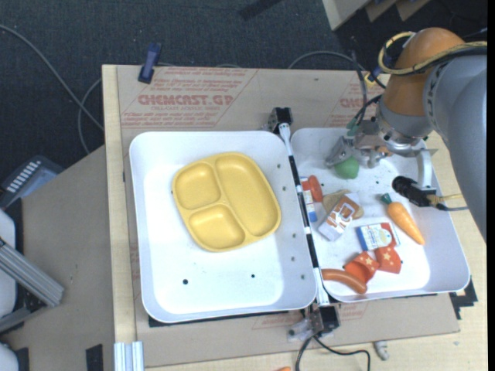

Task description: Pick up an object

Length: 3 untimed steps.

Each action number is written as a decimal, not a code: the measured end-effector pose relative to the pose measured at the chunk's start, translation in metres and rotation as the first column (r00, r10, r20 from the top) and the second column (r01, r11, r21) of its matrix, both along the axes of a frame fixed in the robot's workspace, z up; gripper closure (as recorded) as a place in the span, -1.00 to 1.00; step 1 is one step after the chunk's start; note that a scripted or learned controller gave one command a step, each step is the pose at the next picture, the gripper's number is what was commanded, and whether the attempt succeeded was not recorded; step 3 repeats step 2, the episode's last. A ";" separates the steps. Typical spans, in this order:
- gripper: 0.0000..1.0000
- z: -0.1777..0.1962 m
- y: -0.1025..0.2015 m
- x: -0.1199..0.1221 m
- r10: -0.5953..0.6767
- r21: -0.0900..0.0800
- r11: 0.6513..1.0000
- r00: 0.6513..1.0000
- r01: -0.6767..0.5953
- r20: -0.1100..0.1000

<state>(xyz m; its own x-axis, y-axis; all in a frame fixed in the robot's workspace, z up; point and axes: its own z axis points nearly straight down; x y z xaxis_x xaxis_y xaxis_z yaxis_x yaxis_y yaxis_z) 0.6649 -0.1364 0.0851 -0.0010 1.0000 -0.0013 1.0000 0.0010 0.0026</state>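
Note:
My gripper hangs low over the back left part of the right bin. A small green round object lies directly under its tip, partly covered by it. I cannot tell whether the gripper touches or holds the green object. Other items in this bin: an orange carrot, a brown and white carton, a blue, white and red packet, red pieces and a sausage.
A yellow divided plate sits in the left bin. A red item and a blue and white tube lie along the right bin's left wall. The arm comes in over the back right corner.

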 end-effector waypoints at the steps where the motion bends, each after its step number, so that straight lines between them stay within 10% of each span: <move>1: 1.00 0.011 0.000 0.001 0.001 -0.002 1.000 1.000 -0.001 0.004; 2: 1.00 0.101 0.063 -0.025 0.001 0.002 1.000 1.000 -0.001 0.001; 3: 1.00 0.101 0.063 -0.025 0.001 0.002 1.000 1.000 -0.001 0.001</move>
